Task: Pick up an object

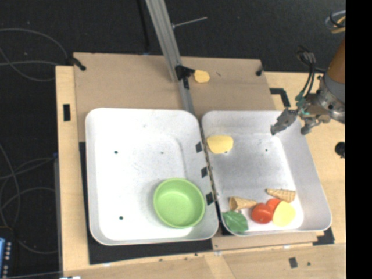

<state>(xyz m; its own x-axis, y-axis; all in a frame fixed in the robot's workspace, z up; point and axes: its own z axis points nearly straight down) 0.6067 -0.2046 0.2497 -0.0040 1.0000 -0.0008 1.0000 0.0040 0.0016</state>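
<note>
Spread across the middle of the frame: a tan tabletop (128, 86) carrying two shallow white trays side by side, presumably so a pick can draw from one and drop into the other. Left bin (139, 150), holding just a lime-green bowl (179, 202) upright near its lower right corner. Right bin (256, 161), holding the likelier targets: a pale yellow lump (220, 144) at its upper left, touching the divider between the bins, and, crowded along the lower edge, a green leaf-like piece (235, 221), a red tomato-like piece (262, 213), a yellow round piece (284, 214) and two tan cone shapes (241, 203) (281, 195), likely slid together against the wall and awkward to separate. Standing at upper centre, a slanted metal post (165, 34), with a small yellow piece (201, 76) lying on the bare board beside its base, outside either bin. At the right edge, the gripper (296, 121), poised above the upper right rim of the right bin, fingers splayed apart with nothing between them, well apart from every object. No brand, label or legible writing anywhere.
</note>
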